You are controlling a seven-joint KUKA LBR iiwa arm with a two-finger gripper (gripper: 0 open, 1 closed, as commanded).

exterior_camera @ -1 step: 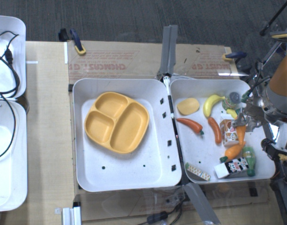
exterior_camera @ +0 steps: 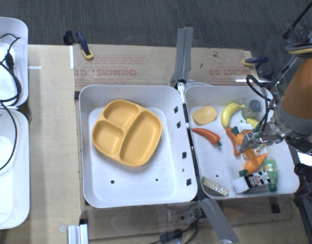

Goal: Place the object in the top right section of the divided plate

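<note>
**Ana:** Left of the grey metal divider post (exterior_camera: 183, 55), what sits in the left white bin (exterior_camera: 94, 187)?

**Ben:** One thing: the yellow-orange divided plastic plate (exterior_camera: 127, 132), lying flat in the upper middle of that bin, turned at a slant. It has three sections, two smaller ones and one long one, and none holds anything.

**Ana:** And on the other side of the post?

**Ben:** The right white bin (exterior_camera: 217, 161), with the clutter. Nearest the post lies a red-orange chili pepper with a green stem (exterior_camera: 206, 134). Just above it is a pale yellow oval piece like a potato (exterior_camera: 204, 115), and farther from the post a yellow banana (exterior_camera: 230, 113). A small grey round tin (exterior_camera: 254, 106) lies beyond the banana.

**Ana:** Where is the arm?

**Ben:** It reaches in from the side far from the post, and the two-finger gripper (exterior_camera: 246, 143) is low over a cluster of orange carrot-like pieces (exterior_camera: 251, 159). Whether its jaws are apart or closed on anything I cannot tell; cables and the orange pieces crowd it.

**Ana:** Anything lower down?

**Ben:** A green bottle (exterior_camera: 271, 173) beside a black-and-white printed carton (exterior_camera: 252, 181), and closer to the post a small flat patterned packet (exterior_camera: 216, 186) at the bin's lower rim.
</note>
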